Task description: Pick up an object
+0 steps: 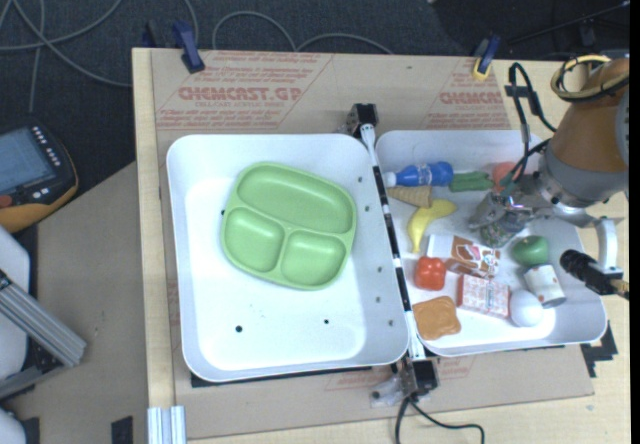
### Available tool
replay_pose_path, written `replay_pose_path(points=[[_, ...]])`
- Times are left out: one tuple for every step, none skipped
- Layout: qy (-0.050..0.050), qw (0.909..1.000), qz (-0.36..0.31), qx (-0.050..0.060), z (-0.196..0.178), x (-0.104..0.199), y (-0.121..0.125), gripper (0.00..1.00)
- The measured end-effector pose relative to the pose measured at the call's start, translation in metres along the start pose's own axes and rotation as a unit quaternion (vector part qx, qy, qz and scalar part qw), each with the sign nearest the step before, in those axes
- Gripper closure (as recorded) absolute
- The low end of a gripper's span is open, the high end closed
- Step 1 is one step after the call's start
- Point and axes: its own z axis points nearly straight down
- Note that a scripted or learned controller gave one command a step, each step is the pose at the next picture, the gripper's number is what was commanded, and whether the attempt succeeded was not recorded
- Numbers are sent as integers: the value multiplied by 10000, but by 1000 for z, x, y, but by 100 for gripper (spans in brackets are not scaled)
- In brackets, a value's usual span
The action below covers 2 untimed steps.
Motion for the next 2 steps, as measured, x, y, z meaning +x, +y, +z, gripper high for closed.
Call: replay_pose_path(points=[[9,10000,-11,8,10,56,10,100],[3,10000,-11,-5,-91,125,21,100]])
